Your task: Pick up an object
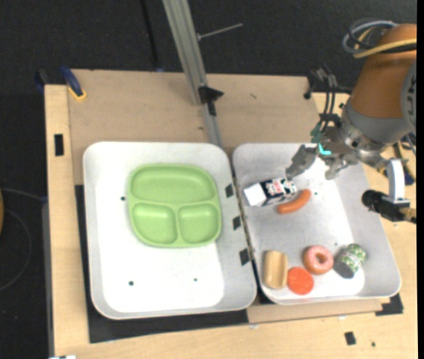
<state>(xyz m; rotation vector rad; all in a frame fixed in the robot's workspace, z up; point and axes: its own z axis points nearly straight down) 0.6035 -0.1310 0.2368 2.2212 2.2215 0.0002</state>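
In the right bin [369, 256], near its far left corner, a small white carton [266, 191] is lying on its side with a sausage [294, 201] touching or just beside it — these two are sitting closest to the arm, so either looks like the likeliest target. Farther toward the near edge, a bread roll [274, 268], a red tomato [300, 280], a pink donut [318, 259] and a green-patterned ball [351, 259] are lying in a loose row.

The gripper [318, 160] is hanging above the far part of this bin, its two fingers splayed wide, holding and touching nothing. I judge the task to be sitting at the approach stage, with nothing picked yet. The next move is calling for a shift toward the carton or sausage, a descent straddling one of them — not both — and then a closing. The left bin [99, 275] is carrying a green divided plate [174, 204].
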